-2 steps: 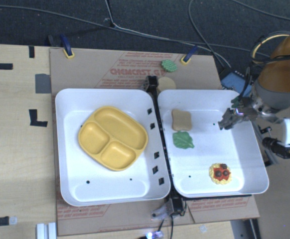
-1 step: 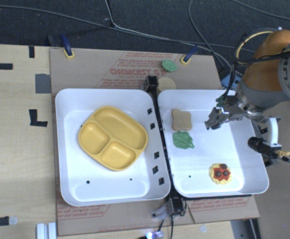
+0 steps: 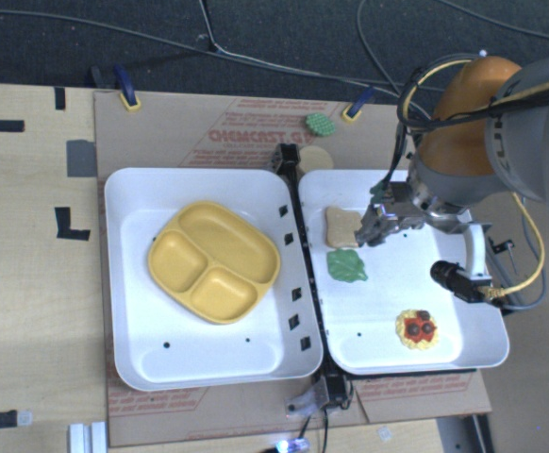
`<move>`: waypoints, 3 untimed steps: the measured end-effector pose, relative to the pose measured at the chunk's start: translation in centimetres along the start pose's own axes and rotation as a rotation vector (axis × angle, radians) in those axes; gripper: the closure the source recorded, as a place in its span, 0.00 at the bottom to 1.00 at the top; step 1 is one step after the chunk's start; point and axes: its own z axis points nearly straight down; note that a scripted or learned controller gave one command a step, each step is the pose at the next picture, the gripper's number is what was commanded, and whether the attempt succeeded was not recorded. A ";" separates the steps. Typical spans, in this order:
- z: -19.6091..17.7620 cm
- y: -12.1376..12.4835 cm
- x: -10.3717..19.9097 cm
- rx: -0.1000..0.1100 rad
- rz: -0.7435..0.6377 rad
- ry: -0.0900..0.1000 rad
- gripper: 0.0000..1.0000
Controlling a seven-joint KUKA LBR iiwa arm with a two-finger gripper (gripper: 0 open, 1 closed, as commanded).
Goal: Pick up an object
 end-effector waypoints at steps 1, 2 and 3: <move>-1.4 -0.6 5.4 -0.001 -0.002 0.001 1.00; -1.6 -1.0 9.8 0.000 0.000 0.000 1.00; -2.6 -1.0 15.4 0.000 -0.003 0.001 1.00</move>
